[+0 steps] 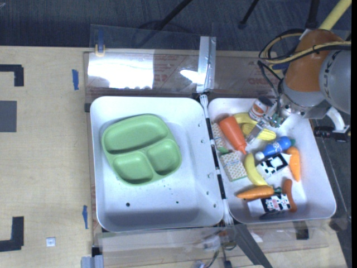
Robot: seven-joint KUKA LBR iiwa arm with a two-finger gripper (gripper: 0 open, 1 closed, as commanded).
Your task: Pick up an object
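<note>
The right bin holds a jumble of toy food. There is an orange bottle-shaped piece, a yellow banana, a blue bottle, two carrots, a black-and-white carton, a cracker tile and a small can. My gripper reaches down into the back of this bin, just right of the can and over a yellow piece. Nothing visibly hangs from it.
The left bin carries a green divided plate. A metal divider runs between the bins. A clear panel stands behind the left bin. Cables loop above the arm's orange band.
</note>
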